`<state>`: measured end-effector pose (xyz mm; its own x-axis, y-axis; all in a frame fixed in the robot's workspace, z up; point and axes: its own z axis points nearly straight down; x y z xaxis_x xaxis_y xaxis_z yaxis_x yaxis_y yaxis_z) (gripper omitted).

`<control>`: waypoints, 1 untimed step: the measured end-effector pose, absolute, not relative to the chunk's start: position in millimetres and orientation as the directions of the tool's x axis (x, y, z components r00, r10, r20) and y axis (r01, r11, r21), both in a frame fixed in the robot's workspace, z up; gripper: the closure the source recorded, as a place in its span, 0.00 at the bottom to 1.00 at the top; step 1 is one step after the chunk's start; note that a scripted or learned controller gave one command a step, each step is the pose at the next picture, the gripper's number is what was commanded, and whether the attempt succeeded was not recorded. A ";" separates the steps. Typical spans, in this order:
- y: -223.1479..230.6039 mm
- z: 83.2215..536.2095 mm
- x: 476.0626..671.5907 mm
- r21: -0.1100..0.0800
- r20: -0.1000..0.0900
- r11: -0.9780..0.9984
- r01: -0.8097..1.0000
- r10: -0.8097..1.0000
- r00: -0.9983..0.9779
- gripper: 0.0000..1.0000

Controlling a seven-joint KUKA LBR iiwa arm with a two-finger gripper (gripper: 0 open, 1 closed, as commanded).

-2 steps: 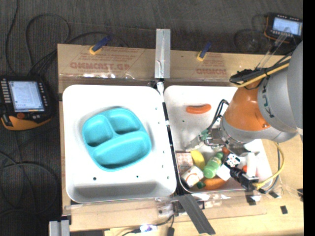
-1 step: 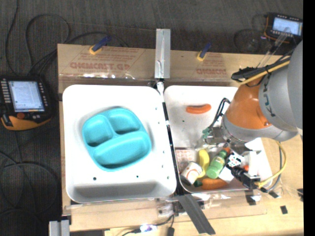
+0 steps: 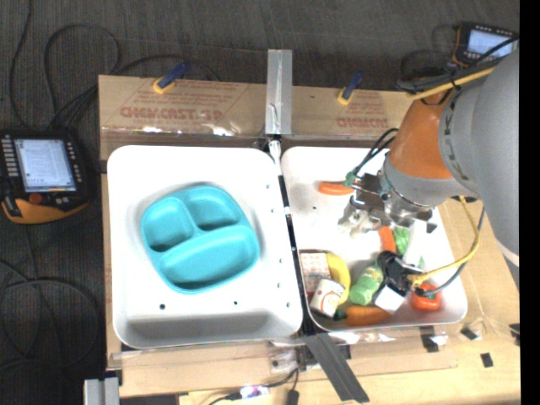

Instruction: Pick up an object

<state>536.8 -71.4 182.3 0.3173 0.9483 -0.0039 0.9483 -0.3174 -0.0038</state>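
My gripper [image 3: 361,218] hangs over the middle of the right bin [image 3: 308,169], reaching in from the right under the orange band. Its metal fingers point down toward bare bin floor. An orange carrot [image 3: 334,188] lies just up and left of the fingers. Below the gripper, along the bin's near side, lies a heap: a yellow banana [image 3: 339,270], a green bottle [image 3: 366,283], a second carrot [image 3: 364,315], a small box [image 3: 314,265] and a red item [image 3: 426,300]. An orange and green piece [image 3: 396,240] sits right beside the wrist.
The left bin [image 3: 126,251] holds a blue divided plate [image 3: 200,234]. A metal divider [image 3: 279,91] stands between the bins at the back. Yellow and black cables [image 3: 447,264] loop off the arm over the right bin's right edge. A handheld pendant [image 3: 38,175] lies off the bench, far left.
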 end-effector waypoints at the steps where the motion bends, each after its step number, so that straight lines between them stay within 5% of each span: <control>1: -112.1 250.5 493.5 -0.003 -0.003 -0.041 0.999 0.999 0.041 1.00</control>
